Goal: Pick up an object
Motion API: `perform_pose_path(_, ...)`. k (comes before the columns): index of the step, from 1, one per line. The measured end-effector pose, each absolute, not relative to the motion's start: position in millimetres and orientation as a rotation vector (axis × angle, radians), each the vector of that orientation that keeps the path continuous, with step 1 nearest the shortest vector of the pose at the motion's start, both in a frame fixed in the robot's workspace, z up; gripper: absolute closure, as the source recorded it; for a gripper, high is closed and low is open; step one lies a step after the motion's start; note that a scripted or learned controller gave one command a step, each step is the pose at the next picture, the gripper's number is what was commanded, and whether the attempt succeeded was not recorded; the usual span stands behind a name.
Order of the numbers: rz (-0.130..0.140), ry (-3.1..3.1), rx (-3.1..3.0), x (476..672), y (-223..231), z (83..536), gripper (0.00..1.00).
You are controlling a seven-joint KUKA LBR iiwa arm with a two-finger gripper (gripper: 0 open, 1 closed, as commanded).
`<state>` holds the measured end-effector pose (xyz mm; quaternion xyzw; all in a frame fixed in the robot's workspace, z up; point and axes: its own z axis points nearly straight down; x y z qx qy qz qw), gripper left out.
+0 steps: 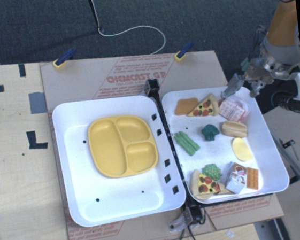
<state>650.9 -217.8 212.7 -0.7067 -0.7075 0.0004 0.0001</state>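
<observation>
The tabletop (14, 159) is light wood marked with a few dark angular patches, and a flat sheet of brown cardboard (129, 76) printed with red lettering lies on it, held at its far edge by two clamps, a yellow-and-blue one (64, 57) to the left and a blue-and-yellow one (184, 50) to the right. Two shallow white bins sit side by side on the cardboard, touching along a dark seam: the left bin (78, 195) and the right bin (272, 178). A thin white cable (129, 32) loops across the dark floor beyond the far edge.
</observation>
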Motion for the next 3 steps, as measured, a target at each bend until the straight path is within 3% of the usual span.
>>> perform_pose_path(1,-0.001,-2.225,-2.219,615.7,-170.5,97.0,0.00)
perform_pose_path(2,-0.003,-2.232,-2.227,603.4,-145.9,88.2,0.00)
perform_pose_path(3,-0.008,-2.234,-2.232,605.3,-147.2,100.5,1.00)
